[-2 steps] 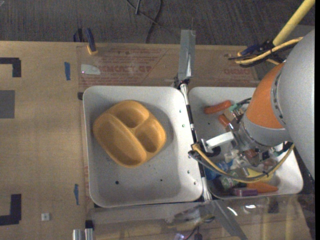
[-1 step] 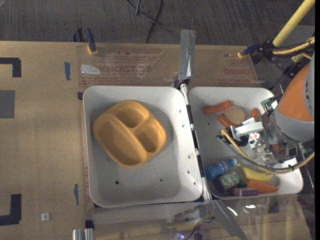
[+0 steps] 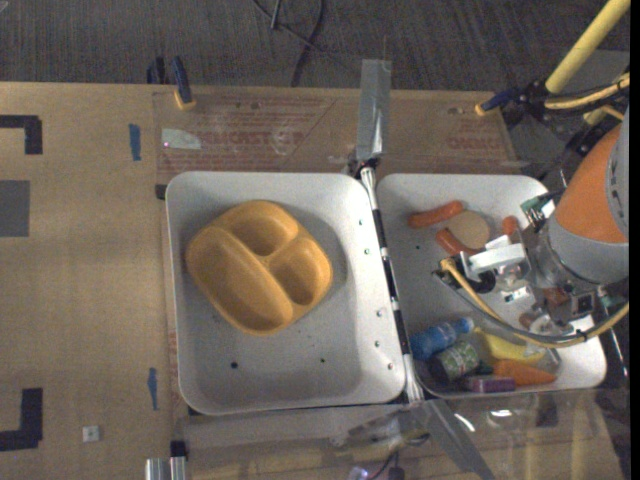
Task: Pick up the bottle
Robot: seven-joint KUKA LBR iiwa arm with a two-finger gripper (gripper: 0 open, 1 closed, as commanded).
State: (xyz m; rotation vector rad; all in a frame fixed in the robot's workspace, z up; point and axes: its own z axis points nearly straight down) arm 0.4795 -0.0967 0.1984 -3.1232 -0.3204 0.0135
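Observation:
The bottle (image 3: 441, 336) is small and blue, and it lies on its side near the front left of the right bin (image 3: 420, 268). The gripper (image 3: 535, 306) hangs over the right side of that bin, to the right of the bottle and a little further back. There is a clear gap between the two. The arm's orange band (image 3: 598, 196) rises above the gripper at the view's right edge.
Around the bottle lie a green can (image 3: 461, 359), a yellow item (image 3: 510, 348), an orange carrot (image 3: 525, 373) and a purple item (image 3: 489, 383). An orange sausage (image 3: 437, 214) and a beige round thing (image 3: 468, 230) lie at the back. The left bin (image 3: 200, 368) holds a yellow divided plate (image 3: 258, 264).

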